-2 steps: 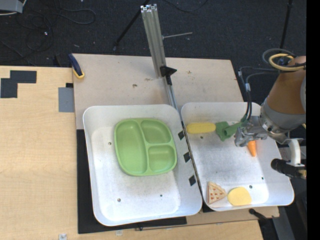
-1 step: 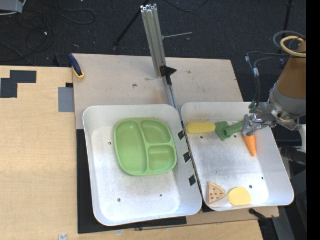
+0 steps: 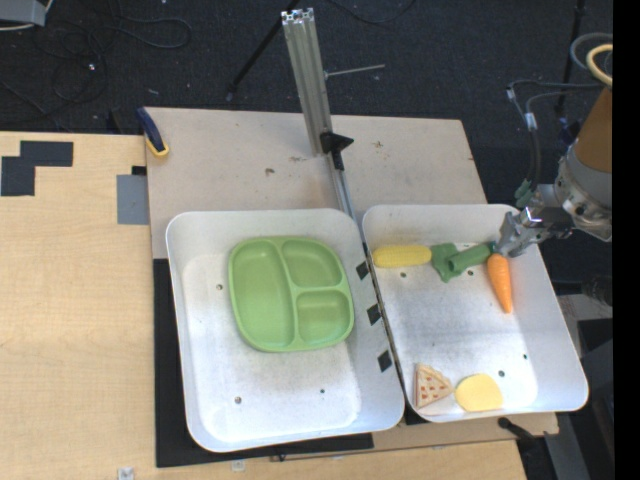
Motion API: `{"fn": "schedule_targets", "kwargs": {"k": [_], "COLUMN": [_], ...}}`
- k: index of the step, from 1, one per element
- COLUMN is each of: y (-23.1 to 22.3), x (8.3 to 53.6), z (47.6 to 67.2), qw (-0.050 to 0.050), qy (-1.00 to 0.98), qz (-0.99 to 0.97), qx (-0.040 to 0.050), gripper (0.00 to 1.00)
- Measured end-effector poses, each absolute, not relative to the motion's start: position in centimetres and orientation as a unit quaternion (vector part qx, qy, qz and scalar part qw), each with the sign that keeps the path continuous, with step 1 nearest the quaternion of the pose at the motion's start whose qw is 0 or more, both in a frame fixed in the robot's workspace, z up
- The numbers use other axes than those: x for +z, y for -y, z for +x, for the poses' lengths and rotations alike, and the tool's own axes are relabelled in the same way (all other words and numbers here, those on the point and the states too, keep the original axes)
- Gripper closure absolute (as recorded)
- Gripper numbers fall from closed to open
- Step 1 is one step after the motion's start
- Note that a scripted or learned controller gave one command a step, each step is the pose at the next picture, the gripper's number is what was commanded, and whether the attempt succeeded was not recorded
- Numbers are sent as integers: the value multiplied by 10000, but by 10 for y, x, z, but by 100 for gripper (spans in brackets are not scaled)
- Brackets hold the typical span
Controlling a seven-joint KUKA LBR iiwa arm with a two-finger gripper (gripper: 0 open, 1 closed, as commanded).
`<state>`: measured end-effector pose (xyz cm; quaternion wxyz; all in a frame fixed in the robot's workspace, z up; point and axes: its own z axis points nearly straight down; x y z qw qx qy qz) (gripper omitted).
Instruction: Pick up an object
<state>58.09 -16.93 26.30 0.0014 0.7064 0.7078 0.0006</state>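
My gripper point(image 3: 517, 230) sits at the upper right rim of the right bin point(image 3: 470, 343), at about two o'clock from that bin's middle, just above the top end of the toy carrot point(image 3: 500, 282). From this slanted view I cannot tell how it is set, and nothing shows between its tips, so I count nothing as held.

Every candidate lies on the bin floor. The carrot lies at roughly six o'clock from my gripper, very close to it. The green toy piece point(image 3: 459, 260) is at about nine o'clock from the carrot's top, touching or nearly touching it; I cannot say which. The yellow corn-like piece point(image 3: 401, 257) lies farther along at nine o'clock, near the bin's left wall. Down at the bin's five o'clock corner rest the pizza slice point(image 3: 431, 385) and the yellow round piece point(image 3: 478, 393), just beside each other.

The left bin point(image 3: 205, 368) holds the green divided plate point(image 3: 291, 293), untouched.

As I judge it, the pick is not yet made: descent, closing on a piece and lifting all remain.
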Motion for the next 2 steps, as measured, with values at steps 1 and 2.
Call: {"fn": "schedule_targets", "kwargs": {"k": [1, 2], "y": [117, 66], "x": [248, 237], "z": [588, 599], "qw": [-16, -23], "qy": [-7084, -7087], "qz": [7058, 7055], "qx": [-6, -8], "gripper": [100, 100]}}
